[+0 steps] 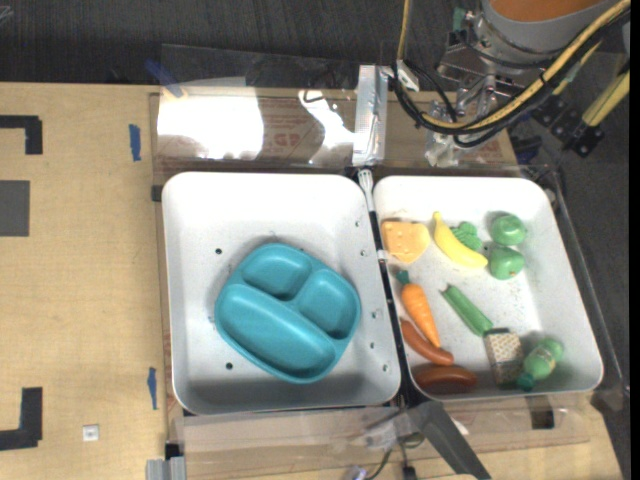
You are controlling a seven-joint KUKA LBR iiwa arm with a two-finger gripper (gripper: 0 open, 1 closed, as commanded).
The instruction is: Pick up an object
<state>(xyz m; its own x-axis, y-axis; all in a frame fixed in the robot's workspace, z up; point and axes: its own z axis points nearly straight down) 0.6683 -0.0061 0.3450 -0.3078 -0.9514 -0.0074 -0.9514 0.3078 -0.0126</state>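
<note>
A single fixed camera is mounted above the surface (70, 268) and looks down at a slant. Both white bins fall within its field: the left bin (190, 218) sits near frame centre, and the right bin (530, 268) lies just beside it, toward the right edge. The arm (545, 8) enters above the right bin, at the upper right corner. The viewing distance is moderate.
</note>
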